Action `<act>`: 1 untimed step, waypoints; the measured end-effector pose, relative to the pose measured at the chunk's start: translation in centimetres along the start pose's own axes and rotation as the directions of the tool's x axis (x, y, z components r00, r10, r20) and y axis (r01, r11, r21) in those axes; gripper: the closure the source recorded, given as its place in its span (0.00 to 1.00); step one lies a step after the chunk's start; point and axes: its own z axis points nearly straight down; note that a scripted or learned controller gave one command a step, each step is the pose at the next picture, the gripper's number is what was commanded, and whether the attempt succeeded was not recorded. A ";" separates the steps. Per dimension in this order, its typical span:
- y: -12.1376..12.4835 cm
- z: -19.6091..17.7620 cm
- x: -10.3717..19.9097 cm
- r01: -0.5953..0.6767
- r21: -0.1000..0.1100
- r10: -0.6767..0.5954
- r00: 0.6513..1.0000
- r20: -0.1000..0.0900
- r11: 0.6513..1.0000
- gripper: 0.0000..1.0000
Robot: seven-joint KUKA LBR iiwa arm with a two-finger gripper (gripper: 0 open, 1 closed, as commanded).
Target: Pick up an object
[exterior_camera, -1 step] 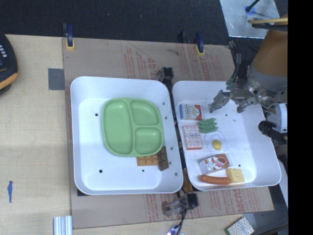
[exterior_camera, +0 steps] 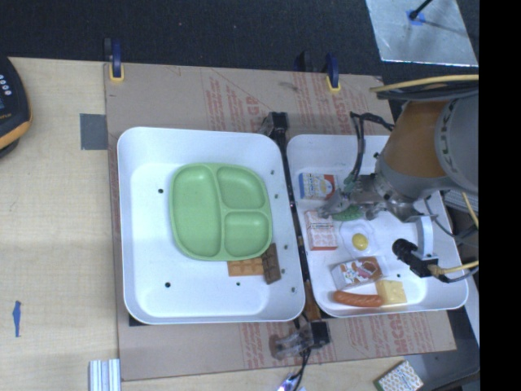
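Camera view: gripper (exterior_camera: 348, 204), grip state unclear, low over right bin (exterior_camera: 456, 300), fried-egg toy (exterior_camera: 359, 239) just below.

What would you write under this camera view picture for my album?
Grey robot arm reaching into the right white bin of toy food, beside a green divided plate.

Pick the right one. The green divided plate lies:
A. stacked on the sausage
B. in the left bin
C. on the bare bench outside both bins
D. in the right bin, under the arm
B: the green divided plate rests inside the left bin, away from the arm.
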 end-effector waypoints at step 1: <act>3.5 -1.4 -10.0 -0.005 -0.003 0.005 1.000 0.007 1.000 0.00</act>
